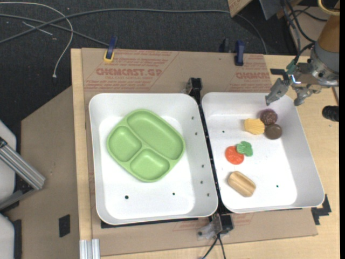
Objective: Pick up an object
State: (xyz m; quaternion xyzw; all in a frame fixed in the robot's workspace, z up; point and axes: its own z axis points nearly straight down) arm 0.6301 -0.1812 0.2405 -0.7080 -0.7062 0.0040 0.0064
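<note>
the cardboard sheet (161, 63) under the bins carries red print reading "chemcast gp", once above each bin in the upper middle of the frame. the fingers (287, 95) sit at the upper right of the frame, over the top rim of the right bin (302, 196), spread apart with nothing between them. the nearest objects lie just below them in the frame, apart from them: a dark purple round piece (268, 116), a yellow lump (254, 125) touching it, and a brown ball (273, 131). lower, mid-bin, a red piece (234, 155) touches a green piece (245, 148); a tan bread-like roll (241, 183) lies below. the left bin (108, 198) holds a green divided plate (145, 144).
</note>
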